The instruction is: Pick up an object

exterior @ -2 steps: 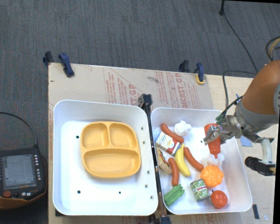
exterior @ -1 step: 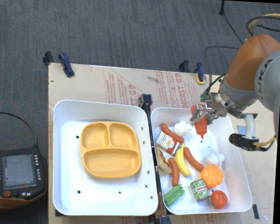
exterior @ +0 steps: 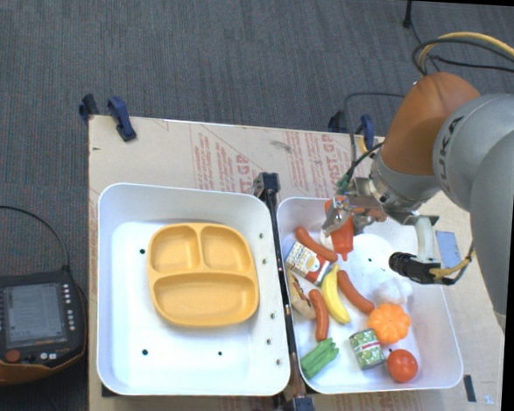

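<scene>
Reaching in from the upper right of the frame, the grey arm (exterior: 472, 145) held its gripper (exterior: 344, 222) over the upper left part of the right bin (exterior: 445, 345), with its fingers clamped on a red bottle-shaped toy (exterior: 342, 238) that hung between them above the bin floor. Below it, toward the lower centre of that bin, lay sausages (exterior: 354, 291), a banana (exterior: 333, 295), a small juice carton (exterior: 304, 261), an orange pumpkin (exterior: 388, 322), a tomato (exterior: 401, 365) and a green vegetable (exterior: 318, 357). A yellow divided plate (exterior: 204, 273) sat in the left bin (exterior: 124, 226), at centre left.
</scene>
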You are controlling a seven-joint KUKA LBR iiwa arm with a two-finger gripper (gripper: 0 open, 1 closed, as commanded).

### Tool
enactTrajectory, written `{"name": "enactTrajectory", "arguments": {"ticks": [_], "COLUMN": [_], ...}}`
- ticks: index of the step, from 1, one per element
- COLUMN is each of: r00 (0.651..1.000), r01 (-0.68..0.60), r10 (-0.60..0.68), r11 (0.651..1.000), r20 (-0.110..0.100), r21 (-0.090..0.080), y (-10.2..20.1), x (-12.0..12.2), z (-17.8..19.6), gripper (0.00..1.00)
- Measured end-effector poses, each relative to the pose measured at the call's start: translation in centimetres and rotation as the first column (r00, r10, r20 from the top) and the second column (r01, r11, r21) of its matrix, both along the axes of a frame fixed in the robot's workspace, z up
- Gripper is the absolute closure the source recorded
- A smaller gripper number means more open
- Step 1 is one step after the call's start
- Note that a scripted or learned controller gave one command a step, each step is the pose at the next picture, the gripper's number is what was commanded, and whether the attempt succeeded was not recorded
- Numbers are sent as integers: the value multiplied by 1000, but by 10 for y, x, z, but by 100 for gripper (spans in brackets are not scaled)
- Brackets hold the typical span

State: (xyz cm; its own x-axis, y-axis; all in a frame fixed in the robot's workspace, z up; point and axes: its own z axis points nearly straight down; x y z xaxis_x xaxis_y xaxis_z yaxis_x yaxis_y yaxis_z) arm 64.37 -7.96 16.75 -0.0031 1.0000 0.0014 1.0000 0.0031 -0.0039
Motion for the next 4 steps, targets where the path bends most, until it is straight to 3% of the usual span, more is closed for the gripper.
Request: {"name": "enactTrajectory", "arguments": {"ticks": [1,2,3,4], "r00": [1000,1000,1000,1000], "r01": [3,1,0,4], "r10": [-3,-1,0,-4], "r11": [1000,1000,1000,1000], "r20": [0,1,3,0], "r21": [0,-1,0,-2], "y": [-14,-5,24,-18], "x": [-12,0,1,-37], "z": [8,-9,20,18], "gripper": [100,100,100,100]}}
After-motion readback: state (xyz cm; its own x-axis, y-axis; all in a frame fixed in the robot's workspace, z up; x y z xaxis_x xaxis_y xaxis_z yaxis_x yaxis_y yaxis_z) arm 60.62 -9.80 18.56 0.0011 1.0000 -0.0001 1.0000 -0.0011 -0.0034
